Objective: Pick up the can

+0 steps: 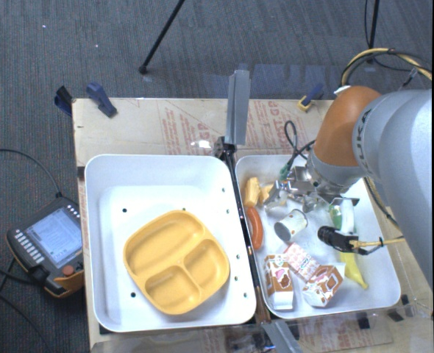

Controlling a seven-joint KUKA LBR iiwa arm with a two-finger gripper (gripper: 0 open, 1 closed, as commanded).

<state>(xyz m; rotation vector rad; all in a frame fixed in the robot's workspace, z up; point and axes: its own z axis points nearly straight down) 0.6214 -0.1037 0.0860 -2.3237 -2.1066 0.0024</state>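
Gripper (pixel 289 193): low over the upper middle of the right bin (pixel 382 291), metal parts crowded among the clutter. Cannot tell from the camera view whether it is released or clenched; nothing is seen held in it.

Camera view, target: the can (pixel 291 223), a pale cylinder, lies on its side near the middle of the right bin, just beside the gripper, on the side nearer the camera. Long axis runs on a diagonal, dark open end toward lower left, closed end toward upper right. Contact between gripper and can cannot be judged.

Neighbours: orange sausage-shaped piece (pixel 255 226) just to the left of the can, cartons (pixel 303 273) near it toward the camera, green bottle (pixel 342 215) to its right. Left bin (pixel 107 182) holds a yellow divided plate (pixel 132 245), well apart from all this.

Arm pose: enters from the right, big grey link high over the bin's right edge, orange band (pixel 346 127) above the wrist, wrist bent down into the bin.

Judgement: the pick likely needs a short shift toward the camera, with the grasp set across the can's diagonal axis. Crowding on three sides is the main risk.
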